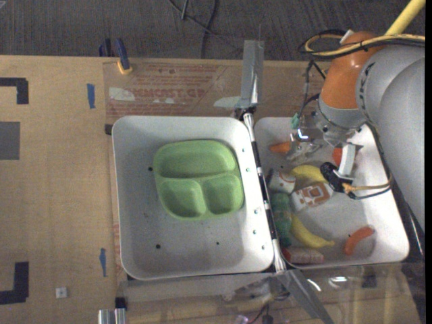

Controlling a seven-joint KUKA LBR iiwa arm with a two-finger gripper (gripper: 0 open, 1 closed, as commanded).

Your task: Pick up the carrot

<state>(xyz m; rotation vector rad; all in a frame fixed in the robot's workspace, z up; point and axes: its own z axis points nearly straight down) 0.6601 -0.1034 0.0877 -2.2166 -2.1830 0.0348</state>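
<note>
An orange carrot-like piece (278,148) lies at the upper left of the right bin (388,248), its right end hidden under the gripper. A second orange-red elongated item (358,240) lies near that bin's lower right corner; I cannot tell which of the two is the carrot. The gripper (302,149) hangs low over the bin's upper left, directly beside the first orange piece and touching or nearly touching it. The grey arm with its orange band (344,86) reaches in from the upper right.
The right bin also holds two yellow bananas (307,173) (309,235), a white and orange carton (311,196), a green vegetable (282,220) and a red item (302,255). The left bin (135,241) bears a green divided plate (199,178). A metal divider (260,181) separates the bins.
</note>
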